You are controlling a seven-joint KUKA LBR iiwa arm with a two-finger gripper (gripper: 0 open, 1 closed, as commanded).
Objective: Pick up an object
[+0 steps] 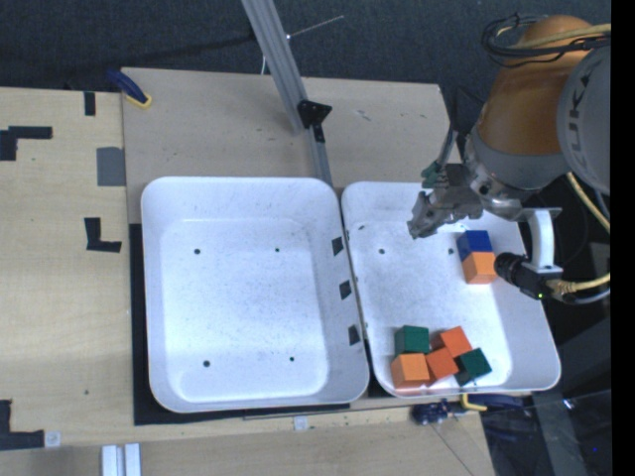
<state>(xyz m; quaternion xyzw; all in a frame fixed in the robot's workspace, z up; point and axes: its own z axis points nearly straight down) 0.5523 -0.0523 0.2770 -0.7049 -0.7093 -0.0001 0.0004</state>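
My gripper [425, 221] hangs over the upper part of the right bin [397, 286], pointing down and to the left. Nothing shows between its fingertips. To its right, against the bin's right side, a blue block [474, 241] sits touching an orange block [480, 267]. A cluster lies at the bin's near end: a green block [412, 340], two orange blocks [410, 368] [454, 343] and a dark green block [473, 365], packed close together.
The left bin [238, 286] sits beside the right one. A grey metal post [283, 58] slants across the bench to a black clamp [314, 113]. The arm's orange band [541, 77] looms at the upper right. A blue and yellow tool [129, 87] lies far left.
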